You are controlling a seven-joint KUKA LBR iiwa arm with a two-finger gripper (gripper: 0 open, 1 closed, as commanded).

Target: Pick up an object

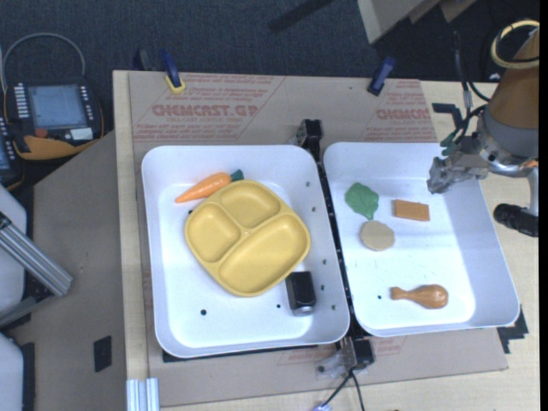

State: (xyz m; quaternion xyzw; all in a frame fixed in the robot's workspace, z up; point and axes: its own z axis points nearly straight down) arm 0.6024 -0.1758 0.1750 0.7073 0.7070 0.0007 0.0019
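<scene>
Two white bins lie side by side before me, one [158, 255] toward the view's left, the other [490, 259] toward its right, edges nearly touching. Both rest on a brown board [257, 101] printed with red lettering. Two blue clamps [171, 68] [381, 75] grip its far edge. A black bracket [309, 133] sits at the far end of the gap between the bins. Off the board's left side, a pendant [53, 114] with a grey screen rests near a metal rail [30, 251]. Dark carpet [214, 15] lies beyond.
</scene>
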